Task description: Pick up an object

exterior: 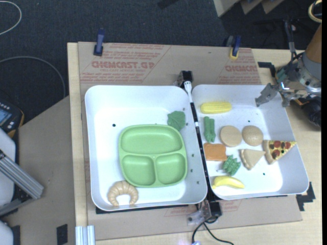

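Food toys sit in the right bin [286, 131]: corn [215, 107], pizza [278, 149], banana [228, 183]. None lifted yet. Our claw [272, 92] hangs released, holding nothing, over the bin's far right corner; we judge this the approach step. Next: choose one, centre above, descend.

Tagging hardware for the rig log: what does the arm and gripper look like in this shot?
The arm is grey with pale rounded housing and an orange band near the wrist. The gripper is dark grey metal with two thin angular fingers. Dark cables hang around the wrist. No markings are readable.
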Robot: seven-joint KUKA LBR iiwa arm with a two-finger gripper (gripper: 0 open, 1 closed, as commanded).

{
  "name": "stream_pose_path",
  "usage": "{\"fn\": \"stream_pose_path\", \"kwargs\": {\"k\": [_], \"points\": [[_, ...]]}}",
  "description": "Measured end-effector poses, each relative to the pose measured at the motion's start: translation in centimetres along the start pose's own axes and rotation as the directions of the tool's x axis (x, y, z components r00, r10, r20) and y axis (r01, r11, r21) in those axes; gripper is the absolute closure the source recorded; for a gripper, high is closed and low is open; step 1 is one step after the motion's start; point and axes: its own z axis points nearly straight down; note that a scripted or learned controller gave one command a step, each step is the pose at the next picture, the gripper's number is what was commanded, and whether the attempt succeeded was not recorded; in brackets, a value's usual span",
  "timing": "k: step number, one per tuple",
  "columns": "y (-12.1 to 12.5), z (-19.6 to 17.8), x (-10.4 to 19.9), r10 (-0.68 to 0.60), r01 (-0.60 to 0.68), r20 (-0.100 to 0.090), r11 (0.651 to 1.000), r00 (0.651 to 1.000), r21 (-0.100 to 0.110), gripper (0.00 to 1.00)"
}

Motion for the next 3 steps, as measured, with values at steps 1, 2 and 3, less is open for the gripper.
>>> {"fn": "stream_pose_path", "kwargs": {"k": [1, 2, 3], "points": [[-4.0, -15.3, 2.1, -0.002, 0.002, 0.005, 1.0, 1.0, -0.018, 0.0], [-10.5, -31.0, 4.1, -0.002, 0.002, 0.006, 1.0, 1.0, -0.023, 0.0], [-10.3, -30.9, 4.1, -0.001, 0.001, 0.005, 1.0, 1.0, -0.009, 1.0]]}}
